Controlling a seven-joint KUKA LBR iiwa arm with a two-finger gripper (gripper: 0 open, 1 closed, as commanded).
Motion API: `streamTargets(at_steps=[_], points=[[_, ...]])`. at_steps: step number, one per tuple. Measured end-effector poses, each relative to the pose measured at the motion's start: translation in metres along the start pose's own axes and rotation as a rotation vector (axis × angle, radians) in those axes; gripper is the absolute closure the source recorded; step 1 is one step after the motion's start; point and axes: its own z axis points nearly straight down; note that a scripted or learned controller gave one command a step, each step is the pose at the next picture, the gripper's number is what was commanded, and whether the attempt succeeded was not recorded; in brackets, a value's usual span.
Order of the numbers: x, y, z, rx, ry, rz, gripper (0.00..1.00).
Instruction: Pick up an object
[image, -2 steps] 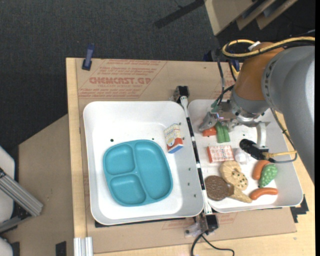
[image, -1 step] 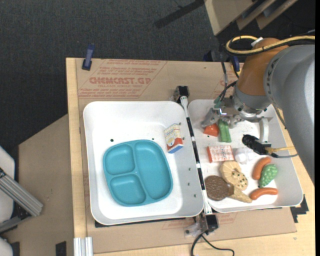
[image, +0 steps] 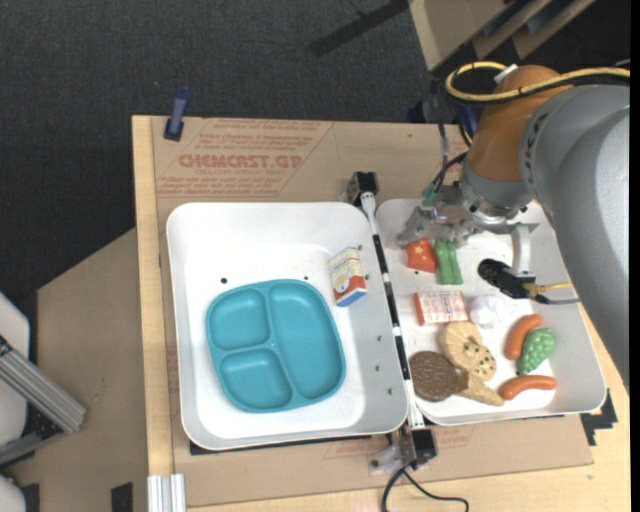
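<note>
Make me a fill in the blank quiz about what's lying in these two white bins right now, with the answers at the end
1. The teal divided tray lies in the ____ bin of the camera view.
2. The tray has ____ compartments.
3. The small carton stands just beyond the tray's ____ far corner.
4. The gripper hangs over the far end of the ____ bin, above an orange piece and a green piece.

Answers: left; three; right; right

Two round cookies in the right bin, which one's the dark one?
The chocolate cookie, nearer the divider between the bins. The tan chip cookie beside it, up and to its right in the view, is pale with dark spots.
</note>
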Motion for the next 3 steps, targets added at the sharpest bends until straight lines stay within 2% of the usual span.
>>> streamTargets(at_steps=[3], points=[[0.0009, -0.0007, 0.0, 0.003, 0.0, 0.0, 0.0]])
